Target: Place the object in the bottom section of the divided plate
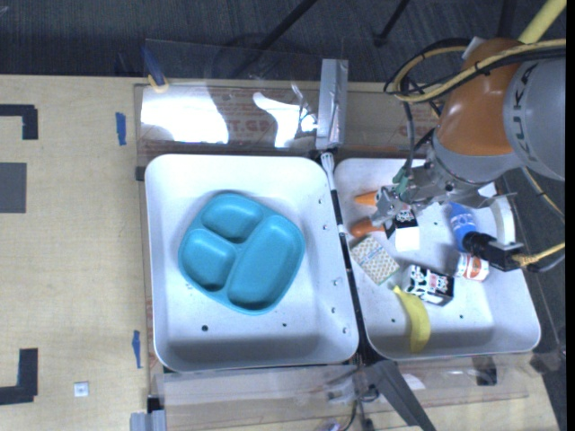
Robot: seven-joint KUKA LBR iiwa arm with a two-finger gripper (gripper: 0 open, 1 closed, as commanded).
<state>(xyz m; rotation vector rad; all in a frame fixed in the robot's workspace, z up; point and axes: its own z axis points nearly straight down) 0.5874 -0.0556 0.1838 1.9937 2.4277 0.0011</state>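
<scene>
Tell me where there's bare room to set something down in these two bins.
Left bin: bare floor along its front wall and left wall, around the blue divided plate, whose three sections are bare. Right bin: crowded near the gripper; a bare patch lies front right of the banana.

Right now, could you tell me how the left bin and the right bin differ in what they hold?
The left bin holds a single thing, the blue divided plate, lying flat near its middle; the right bin holds several small things, among them a banana and an orange carrot-like piece. The gripper is over the right bin, not the left bin. Both bins are shallow and white.
</scene>
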